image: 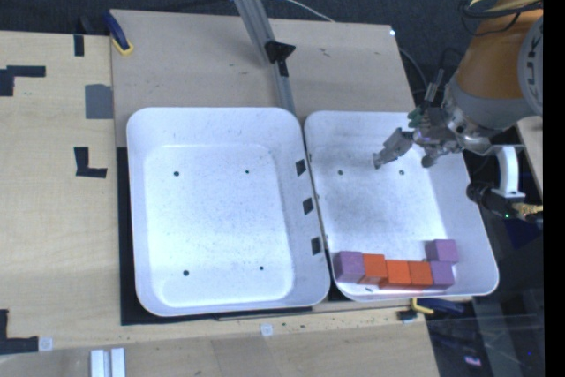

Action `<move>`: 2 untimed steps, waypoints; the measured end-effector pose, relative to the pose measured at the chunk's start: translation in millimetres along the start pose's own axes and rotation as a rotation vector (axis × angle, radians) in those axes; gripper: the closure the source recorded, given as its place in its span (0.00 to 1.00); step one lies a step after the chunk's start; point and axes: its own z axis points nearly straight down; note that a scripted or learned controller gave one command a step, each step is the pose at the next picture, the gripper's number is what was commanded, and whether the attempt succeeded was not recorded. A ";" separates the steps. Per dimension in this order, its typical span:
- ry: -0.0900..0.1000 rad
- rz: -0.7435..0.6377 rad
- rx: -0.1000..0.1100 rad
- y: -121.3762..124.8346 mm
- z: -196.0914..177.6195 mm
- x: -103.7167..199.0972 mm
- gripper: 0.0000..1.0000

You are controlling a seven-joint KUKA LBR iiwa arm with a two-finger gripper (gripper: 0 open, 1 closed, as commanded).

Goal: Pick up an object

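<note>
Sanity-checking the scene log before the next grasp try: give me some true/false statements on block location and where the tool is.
1. The blocks lie in the right bin. True.
2. The blocks sit along the right bin's far edge. False: they line its near edge.
3. The tool is above the right bin's far part, apart from the blocks. True.
4. All the blocks are orange. False: some are purple, some orange.
5. A block is between the tool's fingers. False: no block is there.
</note>
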 end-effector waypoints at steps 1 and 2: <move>-0.003 0.001 0.004 60.3 89.3 -23.3 0.00; -0.003 0.000 -0.006 88.5 38.2 -26.5 0.00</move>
